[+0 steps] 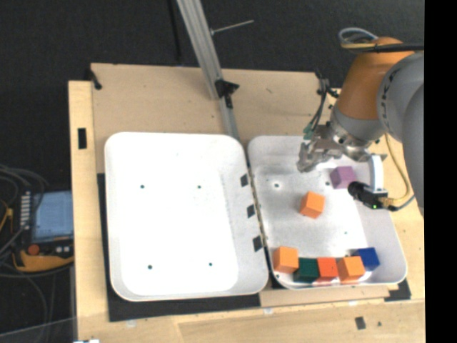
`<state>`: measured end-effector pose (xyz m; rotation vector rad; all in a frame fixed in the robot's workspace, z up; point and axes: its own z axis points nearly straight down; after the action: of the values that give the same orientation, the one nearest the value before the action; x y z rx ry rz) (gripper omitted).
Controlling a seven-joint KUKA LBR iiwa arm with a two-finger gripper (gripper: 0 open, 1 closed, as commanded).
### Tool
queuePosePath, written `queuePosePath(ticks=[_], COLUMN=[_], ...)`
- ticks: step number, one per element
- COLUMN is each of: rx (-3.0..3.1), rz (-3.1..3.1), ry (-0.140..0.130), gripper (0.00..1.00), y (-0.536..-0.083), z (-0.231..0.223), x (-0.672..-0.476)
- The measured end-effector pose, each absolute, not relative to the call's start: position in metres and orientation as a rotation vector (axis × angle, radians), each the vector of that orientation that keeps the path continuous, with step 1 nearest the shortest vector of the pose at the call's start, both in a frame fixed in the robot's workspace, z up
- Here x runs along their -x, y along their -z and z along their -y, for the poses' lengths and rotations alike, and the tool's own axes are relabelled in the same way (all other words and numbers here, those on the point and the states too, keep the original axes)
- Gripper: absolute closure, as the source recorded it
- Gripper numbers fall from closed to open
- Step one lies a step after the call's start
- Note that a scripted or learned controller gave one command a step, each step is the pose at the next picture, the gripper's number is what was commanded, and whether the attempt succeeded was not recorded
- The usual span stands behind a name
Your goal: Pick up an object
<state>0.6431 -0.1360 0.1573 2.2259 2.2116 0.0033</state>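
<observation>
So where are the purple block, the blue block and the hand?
purple block (343, 176), camera view, top face.
blue block (368, 257), camera view, top face.
hand (308, 158), camera view, fingertip end.

- A robotics lab: plywood tabletop (178, 91) bearing two white bins (178, 213).
- Metal camera pole (203, 41) at the far side.
- Loose cables (18, 263) at the left.

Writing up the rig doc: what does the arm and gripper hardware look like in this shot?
The arm is a grey, rounded KUKA iiwa link with a broad orange band above the wrist. A pale looped cable arches over the top of it, and thin dark and green wires run down its left side. The gripper is small, metallic grey. A white bracket with a black module hangs beside it.
</observation>
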Motion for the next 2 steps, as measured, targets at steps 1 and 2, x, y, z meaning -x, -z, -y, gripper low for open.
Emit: queuePosePath(ticks=[1, 2], rx=[-2.220, -2.214], rz=[-2.215, -2.220], ry=[-0.006, -0.007], gripper=[1.00, 1.00], y=[-0.216, -0.271], z=[0.144, 0.146], x=[-0.639, -0.641])
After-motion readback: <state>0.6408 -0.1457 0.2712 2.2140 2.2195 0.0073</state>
